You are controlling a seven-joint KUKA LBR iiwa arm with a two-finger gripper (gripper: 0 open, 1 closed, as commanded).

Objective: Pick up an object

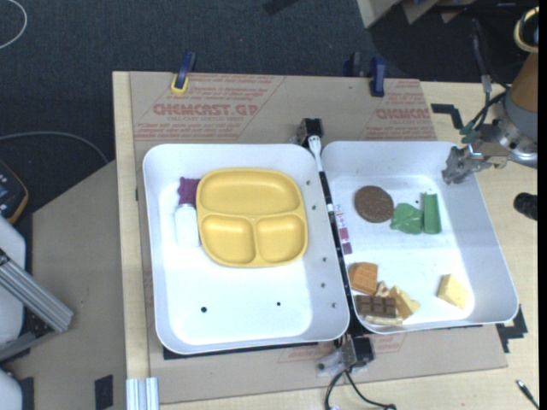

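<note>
**Claw parked at the bin's corner, nothing picked yet**

So the pick hasn't happened as far as I can see. The claw (459, 166) hangs over the far right corner of the right bin (479, 220), and I honestly cannot tell whether it's apart or together, too small and blurry. Nothing visible in it.

All the candidates sit inside that right bin: a brown round cookie (374, 203) near the bin's middle, a green block (430, 213) just beside it toward the claw, a yellow wedge (454, 291) at the near right, and a pile of brown and orange pieces (380, 295) at the near left corner. My guess is the green block is the easiest target, being closest. Whole grasp and lift still left.
</note>
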